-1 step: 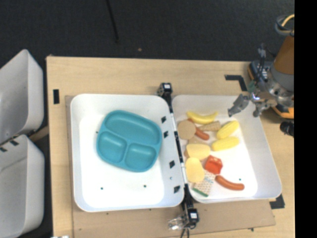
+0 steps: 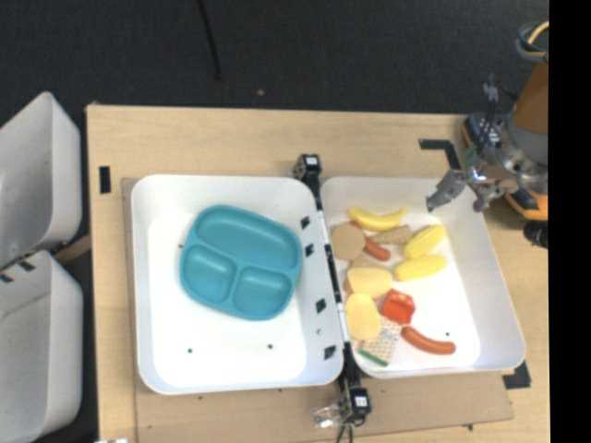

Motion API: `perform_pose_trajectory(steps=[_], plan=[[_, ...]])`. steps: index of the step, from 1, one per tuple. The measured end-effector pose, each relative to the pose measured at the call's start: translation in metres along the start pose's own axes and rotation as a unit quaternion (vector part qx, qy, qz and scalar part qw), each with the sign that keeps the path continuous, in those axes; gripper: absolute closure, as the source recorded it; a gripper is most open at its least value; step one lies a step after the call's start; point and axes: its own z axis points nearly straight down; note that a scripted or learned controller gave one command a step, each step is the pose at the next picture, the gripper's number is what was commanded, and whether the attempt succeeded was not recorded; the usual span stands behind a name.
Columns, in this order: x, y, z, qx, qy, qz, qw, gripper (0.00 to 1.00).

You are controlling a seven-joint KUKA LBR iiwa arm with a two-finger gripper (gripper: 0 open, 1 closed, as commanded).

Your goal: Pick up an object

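Fingers (image 2: 459,193) (spread, pinching nothing) hang above right bin's (image 2: 494,275) far corner, near banana (image 2: 377,218).

The grey arm (image 2: 517,137) reaches in from the right edge — orange band above the wrist, gripper (image 2: 459,195) hanging low with fingers spread apart

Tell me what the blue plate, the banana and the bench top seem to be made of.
The blue plate looks like moulded plastic: uniform teal, smooth, with rounded pressed compartments and a soft sheen. The banana is probably toy plastic, given its flat even yellow and slight gloss. The bench top looks like pale wood or plywood, matte, though the grain is too faint to be sure.
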Motion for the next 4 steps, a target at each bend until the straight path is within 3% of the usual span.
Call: perform_pose_trajectory(steps=[2,3,4], plan=[[-0.003,-0.007,0.114,0.003,0.0,0.001,1.0,0.0],[-0.005,-0.005,0.099,-0.002,-0.002,0.0,1.0,1.0],[-0.007,0.005,0.038,-0.003,-0.001,-0.001,1.0,1.0]])
